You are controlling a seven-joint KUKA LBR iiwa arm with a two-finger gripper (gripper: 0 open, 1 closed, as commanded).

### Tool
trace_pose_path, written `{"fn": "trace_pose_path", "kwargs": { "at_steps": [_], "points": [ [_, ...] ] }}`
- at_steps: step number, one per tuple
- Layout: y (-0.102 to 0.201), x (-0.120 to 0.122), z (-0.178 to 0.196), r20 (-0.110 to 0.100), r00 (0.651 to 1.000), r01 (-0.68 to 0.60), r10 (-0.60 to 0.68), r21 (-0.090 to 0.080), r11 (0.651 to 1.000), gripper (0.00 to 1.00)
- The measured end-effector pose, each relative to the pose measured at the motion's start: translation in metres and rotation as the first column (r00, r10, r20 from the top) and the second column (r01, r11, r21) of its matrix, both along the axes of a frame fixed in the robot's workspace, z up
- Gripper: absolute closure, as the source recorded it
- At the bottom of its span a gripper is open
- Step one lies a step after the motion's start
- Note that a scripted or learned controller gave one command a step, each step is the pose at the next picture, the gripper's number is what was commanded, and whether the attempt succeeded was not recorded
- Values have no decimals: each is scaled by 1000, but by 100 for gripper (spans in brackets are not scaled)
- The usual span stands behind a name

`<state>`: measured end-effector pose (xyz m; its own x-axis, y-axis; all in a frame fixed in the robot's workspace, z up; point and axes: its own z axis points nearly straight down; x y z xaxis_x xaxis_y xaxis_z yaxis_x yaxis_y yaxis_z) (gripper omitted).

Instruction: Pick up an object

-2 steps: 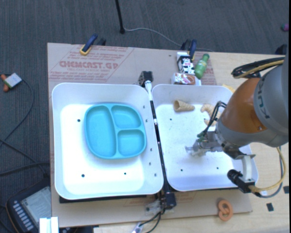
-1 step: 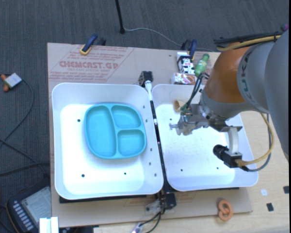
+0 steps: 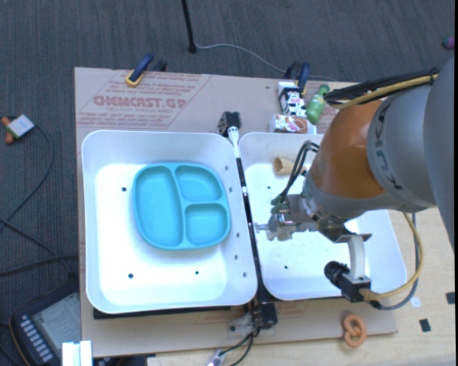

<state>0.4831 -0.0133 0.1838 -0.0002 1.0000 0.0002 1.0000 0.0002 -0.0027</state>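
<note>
Dark carpet (image 3: 53,36) all round, cables trailing. Brown board (image 3: 153,101) under two white bins. Left bin (image 3: 107,158) holds a blue tray (image 3: 182,206), well left of the gripper (image 3: 278,226). Gripper low over the right bin (image 3: 290,277); grip: cannot tell. Tan object (image 3: 283,164) just beyond it.

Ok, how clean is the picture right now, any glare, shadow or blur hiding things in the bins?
Camera view: even lighting, with the shallow white left bin bright but not washed out; the light blue three-compartment plastic tray is sharp; the grey and orange arm casts soft shadow over the shallow white right bin and covers much of it; the gripper looks small and slightly soft.
</note>
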Motion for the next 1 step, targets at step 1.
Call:
{"fn": "trace_pose_path", "kwargs": {
  "at_steps": [1],
  "points": [
    [0, 0, 0, 1, 1000, 0, 0, 0, 1000, 100]
  ]
}}
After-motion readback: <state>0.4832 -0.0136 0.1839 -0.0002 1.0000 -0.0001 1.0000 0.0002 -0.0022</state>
